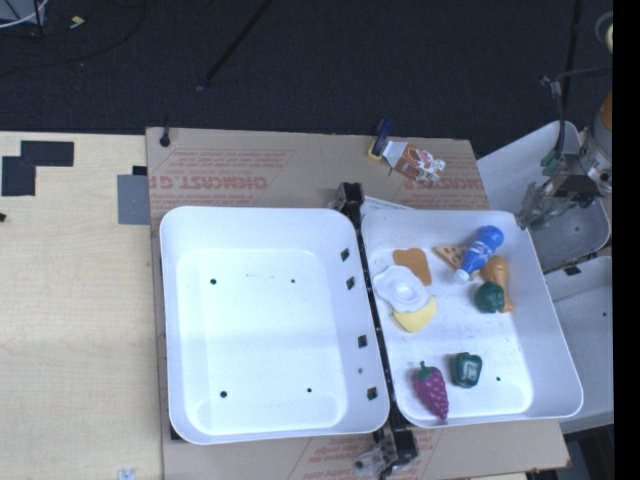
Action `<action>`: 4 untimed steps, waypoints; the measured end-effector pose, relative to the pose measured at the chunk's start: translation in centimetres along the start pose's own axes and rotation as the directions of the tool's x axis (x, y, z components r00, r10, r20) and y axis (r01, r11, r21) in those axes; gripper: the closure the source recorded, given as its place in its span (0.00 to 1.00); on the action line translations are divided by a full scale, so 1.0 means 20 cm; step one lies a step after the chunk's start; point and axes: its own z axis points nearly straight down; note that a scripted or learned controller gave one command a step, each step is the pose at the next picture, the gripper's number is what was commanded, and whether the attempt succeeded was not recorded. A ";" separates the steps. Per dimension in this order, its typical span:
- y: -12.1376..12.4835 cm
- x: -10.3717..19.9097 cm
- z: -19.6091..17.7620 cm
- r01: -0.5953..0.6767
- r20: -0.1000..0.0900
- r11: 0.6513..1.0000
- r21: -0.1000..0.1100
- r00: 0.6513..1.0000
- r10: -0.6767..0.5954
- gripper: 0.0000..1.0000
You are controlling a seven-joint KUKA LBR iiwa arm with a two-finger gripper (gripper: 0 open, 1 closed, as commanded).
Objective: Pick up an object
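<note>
The right bin [545, 388] holds several toy foods. A blue bottle [483, 247] lies beside a pizza slice [448, 256] at the back. An orange piece [499, 272] and a dark green item [489, 298] touch each other to its right. A brown slice [412, 264], a white fried egg [400, 291] and a yellow piece [417, 316] cluster near the divider. Purple grapes [432, 390] and a green pepper [466, 369] lie at the front. My gripper [540, 204] hangs off the bin's back right corner, above and apart from all objects, holding nothing I can see.
The left bin [200, 238] sits beside the right one, joined by black clips [362, 340]. A small blue and yellow item [379, 140] and a printed card [418, 164] lie on the cardboard behind the bins. A grey surface [585, 233] lies under the arm at right.
</note>
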 end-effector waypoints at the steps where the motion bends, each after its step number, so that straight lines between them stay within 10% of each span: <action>1: 0.12 0.04 0.26 0.002 -0.001 1.000 -0.001 1.000 -0.002 1.00; 3: -0.35 0.00 0.96 0.000 -0.001 1.000 -0.002 1.000 0.000 1.00; 4: -0.14 0.19 0.81 0.005 -0.001 1.000 -0.007 1.000 -0.005 1.00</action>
